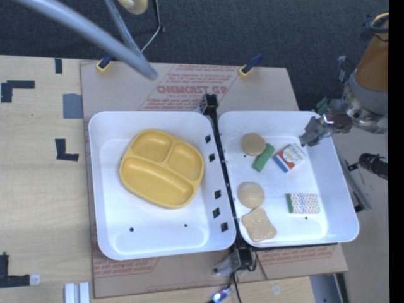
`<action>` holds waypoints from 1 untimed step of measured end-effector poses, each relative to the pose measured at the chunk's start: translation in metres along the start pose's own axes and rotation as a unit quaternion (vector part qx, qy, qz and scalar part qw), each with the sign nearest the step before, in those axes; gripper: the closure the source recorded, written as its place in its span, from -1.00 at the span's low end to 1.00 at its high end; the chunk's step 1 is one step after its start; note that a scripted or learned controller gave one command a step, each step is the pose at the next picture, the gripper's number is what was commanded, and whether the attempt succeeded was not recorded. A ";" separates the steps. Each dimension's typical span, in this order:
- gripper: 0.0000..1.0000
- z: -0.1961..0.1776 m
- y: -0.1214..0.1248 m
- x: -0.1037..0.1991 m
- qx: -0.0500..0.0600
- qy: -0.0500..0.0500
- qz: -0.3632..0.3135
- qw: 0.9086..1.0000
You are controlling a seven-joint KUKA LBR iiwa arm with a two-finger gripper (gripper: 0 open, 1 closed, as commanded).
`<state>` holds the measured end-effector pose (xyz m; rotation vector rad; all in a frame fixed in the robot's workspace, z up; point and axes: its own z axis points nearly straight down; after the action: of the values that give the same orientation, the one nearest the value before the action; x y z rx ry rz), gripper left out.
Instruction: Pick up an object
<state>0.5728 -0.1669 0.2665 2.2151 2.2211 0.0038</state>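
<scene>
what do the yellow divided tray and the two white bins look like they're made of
Yellow divided tray: looks like moulded plastic with a smooth, slightly satin finish; it has one even colour, rounded compartment ridges and soft highlights. White bins, left bin and right bin: probably plastic too, though possibly coated metal; they have glossy smooth surfaces, rounded rims and corners, and bright reflections.
</scene>
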 end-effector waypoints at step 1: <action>1.00 0.005 -0.014 0.047 0.003 0.001 -0.001 1.000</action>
<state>0.5582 -0.1204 0.2609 2.2173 2.2280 -0.0005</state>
